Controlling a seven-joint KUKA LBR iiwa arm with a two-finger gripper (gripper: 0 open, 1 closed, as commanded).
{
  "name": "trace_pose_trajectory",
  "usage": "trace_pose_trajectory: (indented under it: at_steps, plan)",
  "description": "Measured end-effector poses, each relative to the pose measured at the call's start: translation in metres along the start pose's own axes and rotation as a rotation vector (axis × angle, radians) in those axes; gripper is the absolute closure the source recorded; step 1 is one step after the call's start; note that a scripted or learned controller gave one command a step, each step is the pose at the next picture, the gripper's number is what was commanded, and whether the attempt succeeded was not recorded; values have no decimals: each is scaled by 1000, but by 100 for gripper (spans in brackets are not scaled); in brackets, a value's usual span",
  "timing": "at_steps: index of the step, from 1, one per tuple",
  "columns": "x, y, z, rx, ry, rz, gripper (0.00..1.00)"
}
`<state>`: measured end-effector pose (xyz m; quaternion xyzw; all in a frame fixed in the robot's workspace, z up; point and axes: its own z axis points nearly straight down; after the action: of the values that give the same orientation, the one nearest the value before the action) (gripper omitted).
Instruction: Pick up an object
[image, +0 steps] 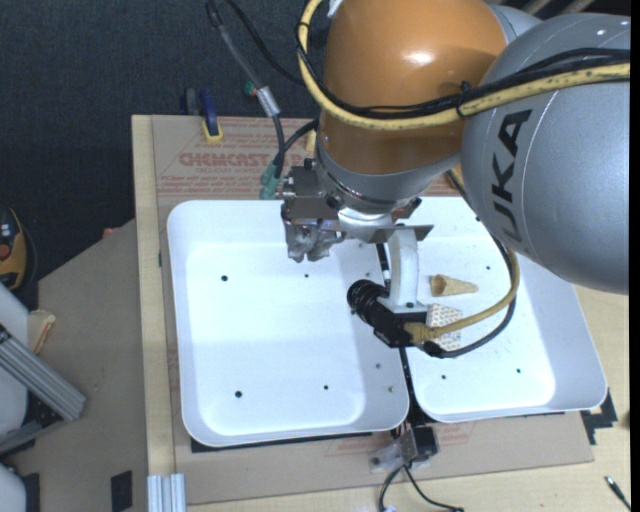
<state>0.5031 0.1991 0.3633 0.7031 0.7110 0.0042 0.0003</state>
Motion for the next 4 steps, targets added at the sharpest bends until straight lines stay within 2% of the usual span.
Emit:
trace_pose_trajectory:
  at_steps: [1,2,4]
  plan:
    - [29,-24,-107,-6,2,4,100]
    - [27,-23,-111,4,-4,7,100]
    - [29,-22,-131,0,-3,3,100]
